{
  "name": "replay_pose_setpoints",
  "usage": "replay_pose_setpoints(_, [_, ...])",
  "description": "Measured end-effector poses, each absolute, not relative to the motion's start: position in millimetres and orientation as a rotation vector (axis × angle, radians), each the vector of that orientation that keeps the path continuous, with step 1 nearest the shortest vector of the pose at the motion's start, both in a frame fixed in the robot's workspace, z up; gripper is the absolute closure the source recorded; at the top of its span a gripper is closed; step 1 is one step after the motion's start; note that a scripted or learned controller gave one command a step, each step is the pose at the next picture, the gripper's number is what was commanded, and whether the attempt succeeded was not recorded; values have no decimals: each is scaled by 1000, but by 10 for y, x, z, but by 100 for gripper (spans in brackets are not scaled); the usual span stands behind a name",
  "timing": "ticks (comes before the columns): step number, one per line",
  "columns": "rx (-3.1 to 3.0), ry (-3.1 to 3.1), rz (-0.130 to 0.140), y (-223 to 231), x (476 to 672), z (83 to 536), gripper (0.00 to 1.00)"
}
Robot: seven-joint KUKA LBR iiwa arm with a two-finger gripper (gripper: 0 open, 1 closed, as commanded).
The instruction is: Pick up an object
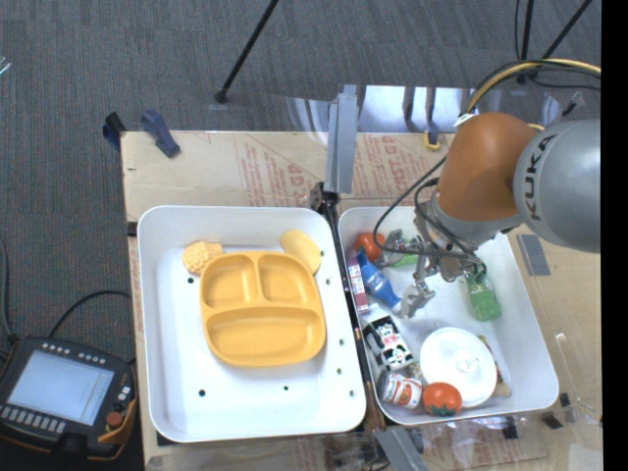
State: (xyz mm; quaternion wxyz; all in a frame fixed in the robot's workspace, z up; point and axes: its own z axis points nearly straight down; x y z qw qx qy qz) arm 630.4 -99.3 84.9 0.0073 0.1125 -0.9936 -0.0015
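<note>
Candidate objects lie crowded in the right bin: blue packet, green bottle, white plate, tomato. The gripper hangs above the blue packet, apparently poised to descend; nothing visible sits between its fingers, whose opening cannot be judged. The arm hides the bin's upper part; the yellow tray occupies the left bin.

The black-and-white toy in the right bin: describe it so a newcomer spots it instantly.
Look in the right bin, along its left wall. Below the blue packet and above the small can lies the cow-patterned toy, the sole black-and-white patched item, left of the white plate.
</note>
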Motion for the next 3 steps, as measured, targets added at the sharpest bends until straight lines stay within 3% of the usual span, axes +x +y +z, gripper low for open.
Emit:
replay_pose_setpoints(2, [303,-3128,4,-827,5685,880,0])
replay_pose_setpoints(3, [347,-3109,-8,-1404,6418,867,0])
